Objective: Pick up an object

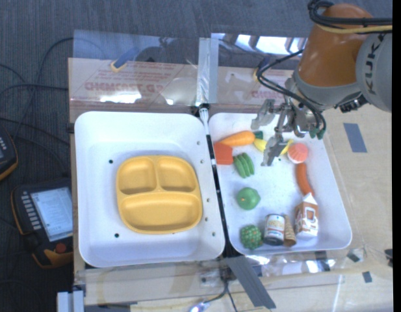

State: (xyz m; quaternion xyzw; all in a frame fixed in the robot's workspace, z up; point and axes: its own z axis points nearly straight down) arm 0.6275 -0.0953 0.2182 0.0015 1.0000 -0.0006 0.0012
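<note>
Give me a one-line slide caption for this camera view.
KUKA gripper hovering over toy food in the right bin, beside a carrot; yellow divided tray in the left bin.

I see the toys scattered in the right bin (335, 194): a carrot (238, 138) lying at the top beside a red block (223, 153); a ridged green piece (244, 165); a round green fruit (248, 198); a sausage (304, 177); a can (274, 228) upright; a carton (307, 217).

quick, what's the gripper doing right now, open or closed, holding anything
Gripper: open, holding nothing, above the right bin near the carrot.
</note>
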